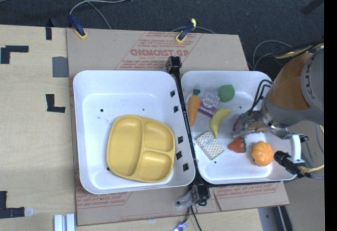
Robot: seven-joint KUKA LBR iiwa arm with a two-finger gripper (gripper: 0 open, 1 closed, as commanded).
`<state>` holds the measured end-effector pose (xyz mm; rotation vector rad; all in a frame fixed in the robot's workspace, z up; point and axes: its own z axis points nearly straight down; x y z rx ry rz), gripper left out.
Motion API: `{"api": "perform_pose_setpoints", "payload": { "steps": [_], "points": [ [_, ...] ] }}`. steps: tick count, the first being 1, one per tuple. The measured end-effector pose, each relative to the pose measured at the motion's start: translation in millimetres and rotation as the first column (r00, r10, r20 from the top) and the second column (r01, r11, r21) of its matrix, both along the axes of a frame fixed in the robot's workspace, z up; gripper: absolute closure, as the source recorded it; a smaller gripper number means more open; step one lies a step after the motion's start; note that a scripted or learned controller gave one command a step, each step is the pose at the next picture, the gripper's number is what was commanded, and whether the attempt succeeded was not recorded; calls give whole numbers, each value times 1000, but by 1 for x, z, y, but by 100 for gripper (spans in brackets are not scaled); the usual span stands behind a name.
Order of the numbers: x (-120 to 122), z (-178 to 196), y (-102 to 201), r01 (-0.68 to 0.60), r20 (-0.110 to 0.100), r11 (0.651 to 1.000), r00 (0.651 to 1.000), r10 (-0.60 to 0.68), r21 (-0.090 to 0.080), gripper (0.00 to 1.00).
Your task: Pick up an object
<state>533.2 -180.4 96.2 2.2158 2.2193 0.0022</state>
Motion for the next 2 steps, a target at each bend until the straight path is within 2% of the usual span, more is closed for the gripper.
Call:
{"api": "perform_pose_setpoints", "payload": {
  "steps": [1, 2],
  "points": [
    [-6, -9, 4, 2, 2, 1000, 1000, -2, -2, 100],
    [-6, -10, 6, 0, 0, 1000, 1000, 0, 3, 0]
  ]
}}
